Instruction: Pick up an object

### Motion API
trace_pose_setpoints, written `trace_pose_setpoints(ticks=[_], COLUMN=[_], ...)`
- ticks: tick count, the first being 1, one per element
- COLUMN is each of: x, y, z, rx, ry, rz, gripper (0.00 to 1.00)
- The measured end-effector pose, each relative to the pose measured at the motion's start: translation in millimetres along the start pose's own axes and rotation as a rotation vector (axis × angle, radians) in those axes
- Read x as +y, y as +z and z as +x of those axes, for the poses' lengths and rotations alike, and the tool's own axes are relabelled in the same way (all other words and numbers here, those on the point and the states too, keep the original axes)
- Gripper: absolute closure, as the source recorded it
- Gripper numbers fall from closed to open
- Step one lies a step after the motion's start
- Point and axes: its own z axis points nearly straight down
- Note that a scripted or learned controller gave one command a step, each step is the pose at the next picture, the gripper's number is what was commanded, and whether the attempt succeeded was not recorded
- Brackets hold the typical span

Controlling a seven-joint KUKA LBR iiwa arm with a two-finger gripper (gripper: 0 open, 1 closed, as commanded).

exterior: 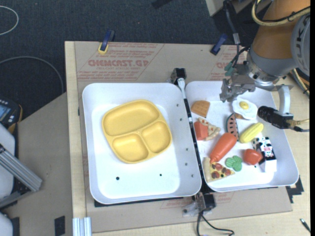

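The gripper hangs over the back part of the right bin, just behind and to the left of a toy fried egg; its dark fingers point down toward the bin floor, but I cannot tell whether they are spread or pressed together, and nothing shows between them. Above it the arm rises grey with its orange band toward the top right corner. Near the gripper, further left, a tan bread slice lies close to the bin's left wall. In front of the egg sit a watermelon slice and a yellow corn cob, with a black-and-white cow figure just beyond the corn. A pizza wedge lies by the left wall, and an orange carrot slants from the bin's middle toward its front. Beside the carrot are a green leafy piece and a red tomato, and a second pizza slice rests at the front left corner. The left bin holds 1 yellow tray with 3 compartments, lying flat. Both bins sit on a brown board printed with red letters.
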Motion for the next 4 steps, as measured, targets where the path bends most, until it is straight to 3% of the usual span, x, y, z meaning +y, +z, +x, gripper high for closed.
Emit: trace_pose_setpoints(ticks=[1, 2, 3, 4], x=[-5.3, -27.0, -23.0, -15.8], y=[-3.9, 15.8, 21.6, 9.5], z=[55.0, 110.1, 118.9, 108.9], rx=[0.001, 0.000, -0.001, -0.002], ry=[-0.001, 0.000, 0.004, 0.006], rz=[0.001, 0.004, 0.003, -0.003], gripper=[1.00, 1.00, 1.00, 1.00])
